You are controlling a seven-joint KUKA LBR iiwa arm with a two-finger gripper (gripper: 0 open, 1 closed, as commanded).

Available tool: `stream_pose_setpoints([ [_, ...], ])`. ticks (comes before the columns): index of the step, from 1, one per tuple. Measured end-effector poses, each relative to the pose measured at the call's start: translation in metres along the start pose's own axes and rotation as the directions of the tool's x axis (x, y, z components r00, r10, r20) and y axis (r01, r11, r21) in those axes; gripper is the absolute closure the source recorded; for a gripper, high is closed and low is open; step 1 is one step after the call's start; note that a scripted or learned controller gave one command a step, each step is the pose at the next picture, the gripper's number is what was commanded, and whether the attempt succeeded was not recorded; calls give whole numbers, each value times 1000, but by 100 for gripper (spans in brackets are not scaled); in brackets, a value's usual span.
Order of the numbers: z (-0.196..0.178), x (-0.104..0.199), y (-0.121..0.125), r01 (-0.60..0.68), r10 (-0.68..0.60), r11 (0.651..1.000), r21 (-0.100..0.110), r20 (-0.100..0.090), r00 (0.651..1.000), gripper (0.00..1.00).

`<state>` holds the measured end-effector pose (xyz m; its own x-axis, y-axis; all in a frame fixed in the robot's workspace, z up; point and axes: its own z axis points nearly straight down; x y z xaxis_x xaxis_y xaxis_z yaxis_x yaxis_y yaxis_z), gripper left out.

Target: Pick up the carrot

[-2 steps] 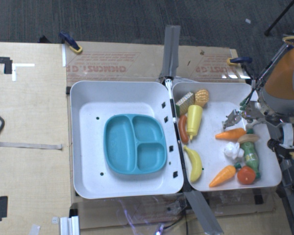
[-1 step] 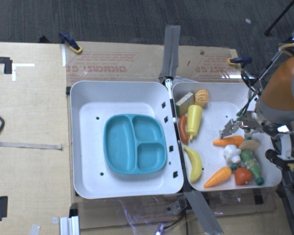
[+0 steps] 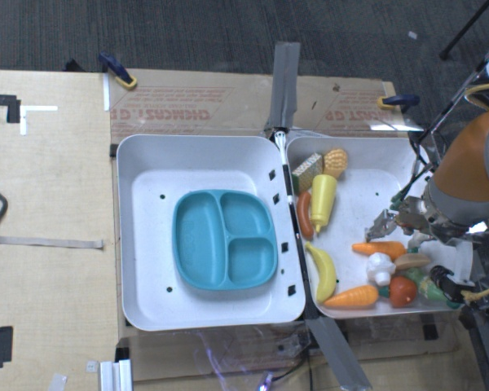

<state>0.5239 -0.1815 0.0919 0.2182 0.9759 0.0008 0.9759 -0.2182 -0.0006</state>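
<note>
So I was standing by the bench and the arm (image 3: 464,169) was reaching in from the right over the right bin (image 3: 367,163). The gripper (image 3: 389,225) hung low above the bin floor w/ its fingers spread apart, nothing between them afaict. The carrot (image 3: 352,297) lay on its side at the near edge of that bin, fat end to the right, tip pointing left and just about touching the banana (image 3: 322,271). It was near the gripper but not under it, closer to me and a bit left. There was also a smaller orange piece (image 3: 376,249) just below the fingers, prob another carrot-ish toy, couldn't tell tbh. My guess on handling: hollow plastic, v light, stiff, smooth, so it'd prob slip or roll if pinched on the taper. Best bet imo was across the thick middle, jaws square to its length. Tomato (image 3: 403,291) and a white thing (image 3: 380,268) crowded the fat end, so not much room there.
</note>
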Motion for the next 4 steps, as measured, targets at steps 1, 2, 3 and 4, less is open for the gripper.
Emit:
stream_pose_setpoints([
  [1,0,28,-39,-75,75,997,-1,0,997,0],
  [2,0,77,-63,-3,3,1000,-2,0,1000,0],
  [3,0,54,-59,499,-499,867,0,1,867,0],
  [4,-10,54,-56,496,-496,868,-6,3,868,100],
])
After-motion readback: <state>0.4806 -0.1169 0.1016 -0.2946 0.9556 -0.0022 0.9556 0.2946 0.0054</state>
